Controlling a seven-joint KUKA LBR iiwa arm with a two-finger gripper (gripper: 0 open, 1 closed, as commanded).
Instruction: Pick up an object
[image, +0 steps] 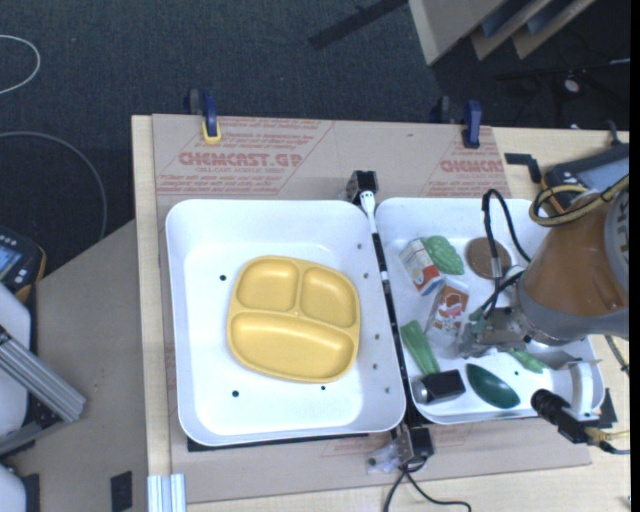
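The right bin holds several small objects. A white and red packet lies beside a light green piece, with a brown disc to their right. A second red and white packet sits mid-bin. A long green piece lies along the bin's left wall, above a black block. A dark green oval lies at the front. My gripper hangs low over the middle of this bin, just right of the second packet and above the dark green oval.
The left bin holds a yellow divided plate. The grey arm with its orange band covers the right side of the right bin. Cables trail at the bench's right and front edges.
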